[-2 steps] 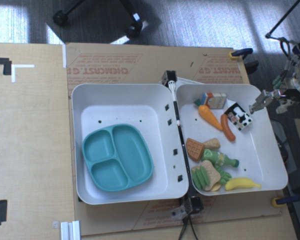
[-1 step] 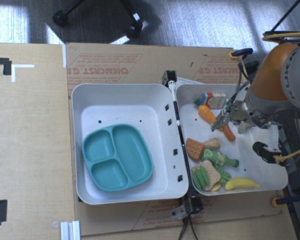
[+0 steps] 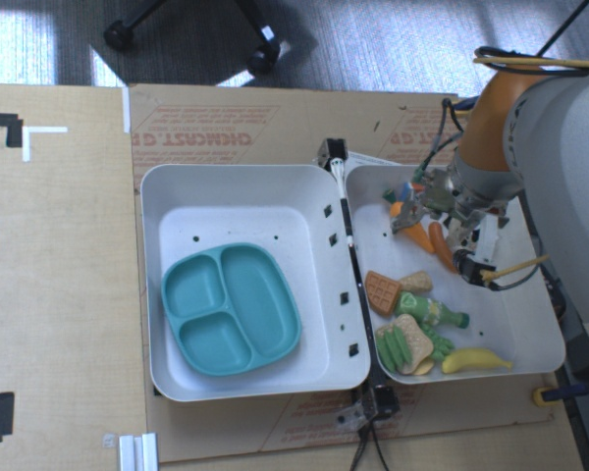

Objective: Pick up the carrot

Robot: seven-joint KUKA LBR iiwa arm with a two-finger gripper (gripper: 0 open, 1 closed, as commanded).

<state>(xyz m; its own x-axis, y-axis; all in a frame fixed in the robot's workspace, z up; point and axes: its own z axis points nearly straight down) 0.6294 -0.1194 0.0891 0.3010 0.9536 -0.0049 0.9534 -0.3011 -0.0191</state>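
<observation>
Carrot [image 3: 440,238] in right bin [image 3: 530,346], far end, long axis slanting far-left to near-right. Gripper [image 3: 424,214] right over its far-left end, prob. touching; open/shut can't tell, view too cluttered.

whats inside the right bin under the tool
Under the tool in the right bin lies the orange carrot, its upper end covered by the tool. Nearer the front lie a waffle, a green bottle and a banana.

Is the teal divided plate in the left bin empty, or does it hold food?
Empty. All three compartments of the teal plate show bare teal; the toy food lies in the right bin.
</observation>
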